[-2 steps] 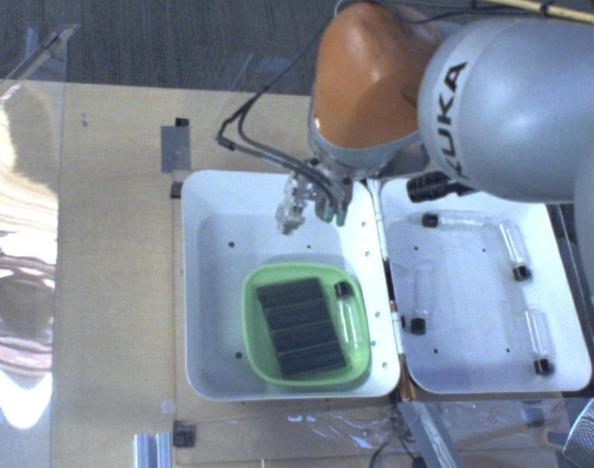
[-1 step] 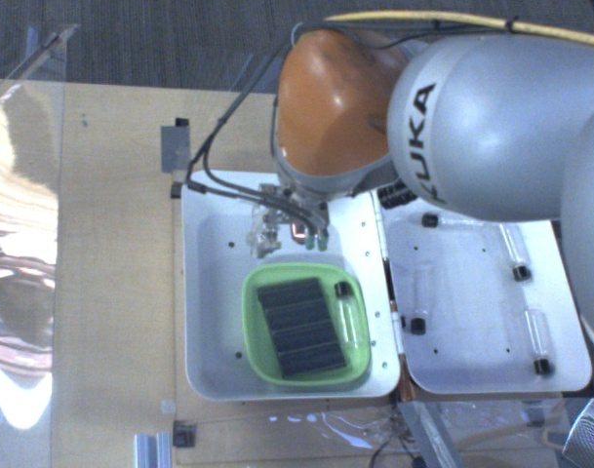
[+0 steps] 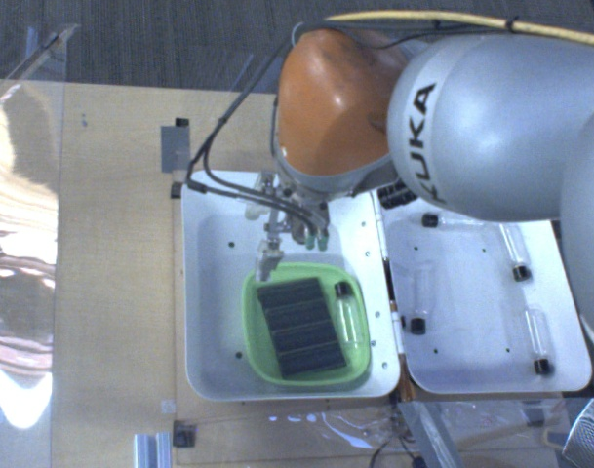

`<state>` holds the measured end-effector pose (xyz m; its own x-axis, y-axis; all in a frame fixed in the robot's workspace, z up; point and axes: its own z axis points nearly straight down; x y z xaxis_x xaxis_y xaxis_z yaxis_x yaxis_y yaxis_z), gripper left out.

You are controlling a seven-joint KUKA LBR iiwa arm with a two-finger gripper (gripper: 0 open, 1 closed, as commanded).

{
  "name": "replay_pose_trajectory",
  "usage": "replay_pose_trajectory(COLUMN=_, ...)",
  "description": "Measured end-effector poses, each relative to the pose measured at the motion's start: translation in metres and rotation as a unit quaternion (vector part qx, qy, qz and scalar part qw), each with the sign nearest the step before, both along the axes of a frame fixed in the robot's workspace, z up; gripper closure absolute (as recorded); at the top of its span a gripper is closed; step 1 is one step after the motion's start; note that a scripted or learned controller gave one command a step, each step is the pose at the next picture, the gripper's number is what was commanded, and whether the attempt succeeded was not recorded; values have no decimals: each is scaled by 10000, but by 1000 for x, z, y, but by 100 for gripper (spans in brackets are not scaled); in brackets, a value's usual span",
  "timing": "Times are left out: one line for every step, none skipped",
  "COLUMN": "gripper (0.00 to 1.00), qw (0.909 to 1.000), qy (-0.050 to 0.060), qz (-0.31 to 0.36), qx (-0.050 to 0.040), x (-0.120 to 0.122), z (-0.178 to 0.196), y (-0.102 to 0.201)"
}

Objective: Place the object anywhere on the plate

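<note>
- Dark grey ribbed rectangular object [image 3: 300, 327], one of it, lies flat on the plate, set at a slant.
- One round light-green plastic plate [image 3: 255, 334] sits in the left shallow white bin [image 3: 208, 300], toward that bin's near edge.
- A small dark piece [image 3: 343, 289], too small to identify, lies at the plate's far right rim.
- Two white bins stand side by side; the right white bin [image 3: 472, 300] holds a few small dark bits.
- One grey arm [image 3: 492, 125] with an orange band [image 3: 331, 100] reaches in from the right; its two-finger gripper [image 3: 289, 237] hangs over the left bin just beyond the plate's far rim. Whether the claw is apart or together I cannot tell.
- Bins rest on a pale wooden bench [image 3: 111, 291]; dark grey carpet [image 3: 179, 18] lies beyond, and glare covers the bench's left side.
</note>
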<state>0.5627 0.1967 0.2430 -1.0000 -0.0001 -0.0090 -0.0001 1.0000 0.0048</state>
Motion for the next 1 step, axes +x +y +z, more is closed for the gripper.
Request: replay_pose_trajectory(gripper=0, qw=9996, qy=-2, qz=266, qx=-2, x=55, z=-5, y=32)
